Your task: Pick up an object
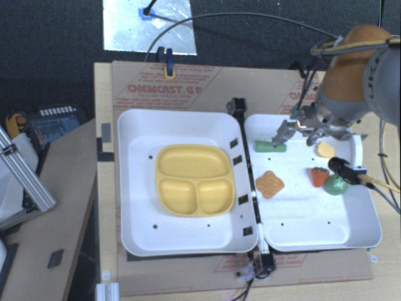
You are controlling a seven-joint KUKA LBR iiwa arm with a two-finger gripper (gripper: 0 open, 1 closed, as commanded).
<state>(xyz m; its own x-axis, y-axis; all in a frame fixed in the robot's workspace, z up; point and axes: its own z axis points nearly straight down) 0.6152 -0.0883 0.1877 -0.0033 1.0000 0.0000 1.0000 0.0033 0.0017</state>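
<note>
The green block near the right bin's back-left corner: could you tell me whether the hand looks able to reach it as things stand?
Probably yes: the hand hovers just above the green block, with nothing lying between them.

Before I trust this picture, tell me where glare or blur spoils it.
Camera view: the foil sheet at top glares bright, washing out its surface; both white bins are evenly lit with soft shadows; the arm's orange band and pincer look slightly soft above the green block; the yellow tray is sharp.
</note>
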